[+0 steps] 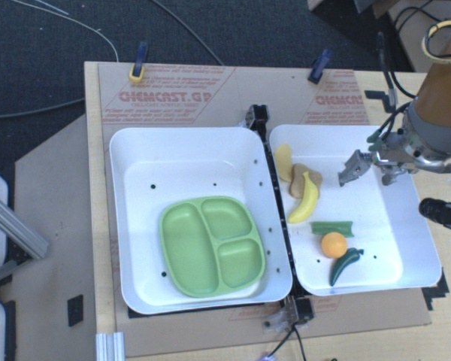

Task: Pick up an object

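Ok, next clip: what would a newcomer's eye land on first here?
Probably the green tray with its three compartments, lying in the left bin. Next, the bright cluster in the right bin: a banana by the divider, with an orange and a green pepper nearer the front. The end effector hangs over the right bin's back half, beside the banana, holding nothing visible.
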